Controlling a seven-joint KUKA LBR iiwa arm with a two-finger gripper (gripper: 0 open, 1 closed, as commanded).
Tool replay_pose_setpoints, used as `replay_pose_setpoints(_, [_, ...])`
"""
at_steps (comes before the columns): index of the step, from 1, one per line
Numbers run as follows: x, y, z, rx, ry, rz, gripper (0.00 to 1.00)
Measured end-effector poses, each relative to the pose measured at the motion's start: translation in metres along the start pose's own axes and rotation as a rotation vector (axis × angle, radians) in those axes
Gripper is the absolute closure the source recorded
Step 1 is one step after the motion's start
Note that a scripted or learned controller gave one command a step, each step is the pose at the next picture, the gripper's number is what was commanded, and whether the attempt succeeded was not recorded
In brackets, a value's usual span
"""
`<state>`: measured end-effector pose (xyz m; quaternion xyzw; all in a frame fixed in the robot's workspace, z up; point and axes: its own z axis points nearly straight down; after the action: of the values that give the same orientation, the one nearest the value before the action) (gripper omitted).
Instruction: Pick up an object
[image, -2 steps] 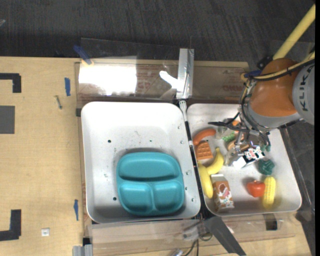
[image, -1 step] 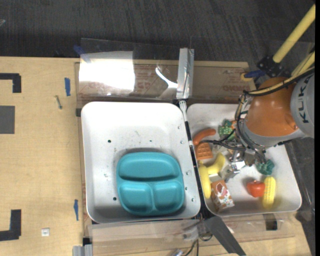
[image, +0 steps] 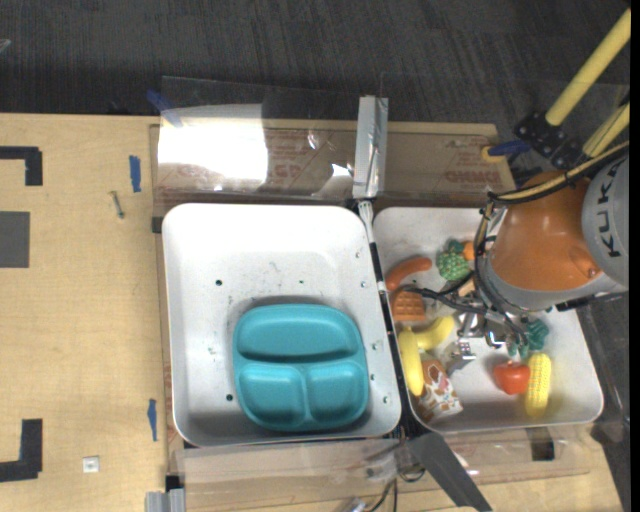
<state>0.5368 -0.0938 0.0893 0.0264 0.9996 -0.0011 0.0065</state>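
The right bin (image: 585, 400) holds several toy foods. An orange sausage (image: 408, 270) and a green bunch (image: 455, 262) lie at its far left, with a brown bun-like piece (image: 408, 306) below them. A yellow banana (image: 415, 352) and a printed packet (image: 438, 392) lie along the left wall. A red tomato (image: 512, 376) and a yellow corn cob (image: 538, 383) rest near the front right. My gripper (image: 470, 336) reaches down over the bin's middle, just right of the banana and left of a small teal piece (image: 536, 330). The arm's orange band (image: 535, 250) hides the bin's far right.
The left bin (image: 200, 250) holds a teal divided plate (image: 300, 368) in its front half. A metal divider (image: 369, 150) stands behind the bins. Yellow poles (image: 595, 60) and black cabling sit at the upper right. The wooden bench (image: 70, 300) stretches to the left.
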Motion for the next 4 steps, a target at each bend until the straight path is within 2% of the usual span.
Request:
replay_pose_setpoints(1, [-0.002,0.001,-0.011,0.0,-0.006,-0.003,1.0])
replay_pose_setpoints(2, [-0.002,0.001,-0.011,0.0,-0.005,-0.002,0.0])
replay_pose_setpoints(3, [-0.051,-0.002,0.002,-0.001,0.006,-0.01,0.0])
replay_pose_setpoints(4, [-0.038,0.003,0.001,-0.001,0.002,0.002,0.0])
